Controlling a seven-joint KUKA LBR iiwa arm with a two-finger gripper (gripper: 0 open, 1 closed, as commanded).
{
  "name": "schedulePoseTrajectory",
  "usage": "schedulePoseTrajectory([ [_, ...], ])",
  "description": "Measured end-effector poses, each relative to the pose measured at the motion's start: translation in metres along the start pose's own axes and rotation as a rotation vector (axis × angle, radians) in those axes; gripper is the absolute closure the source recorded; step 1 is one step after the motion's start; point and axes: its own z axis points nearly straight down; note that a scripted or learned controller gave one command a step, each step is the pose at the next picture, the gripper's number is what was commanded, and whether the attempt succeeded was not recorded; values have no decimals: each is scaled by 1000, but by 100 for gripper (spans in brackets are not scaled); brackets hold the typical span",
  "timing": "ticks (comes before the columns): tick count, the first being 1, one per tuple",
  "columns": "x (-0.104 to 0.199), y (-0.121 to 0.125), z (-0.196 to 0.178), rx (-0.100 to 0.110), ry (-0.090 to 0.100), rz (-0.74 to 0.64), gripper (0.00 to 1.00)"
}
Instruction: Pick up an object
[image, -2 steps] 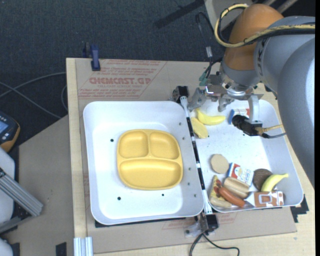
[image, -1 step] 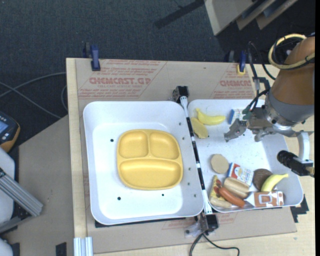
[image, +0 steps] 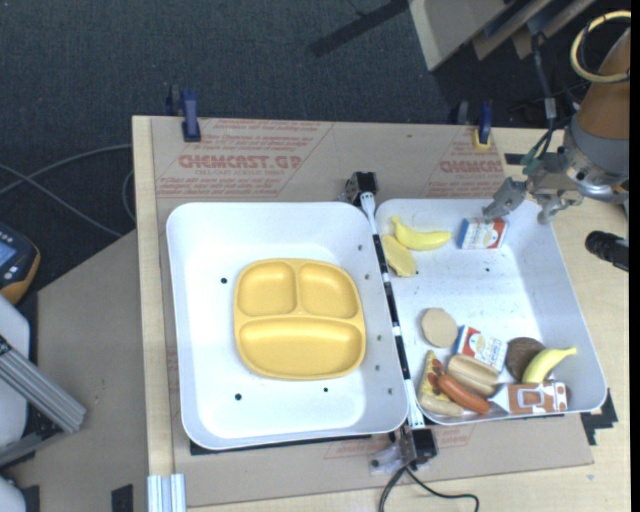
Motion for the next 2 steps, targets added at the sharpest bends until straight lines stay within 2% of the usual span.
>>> schedulePoseTrajectory([
  [1, 37, 13, 117, 28, 7, -2, 0],
  [2, -30, -35, 111, 11, 11, 1, 0],
])
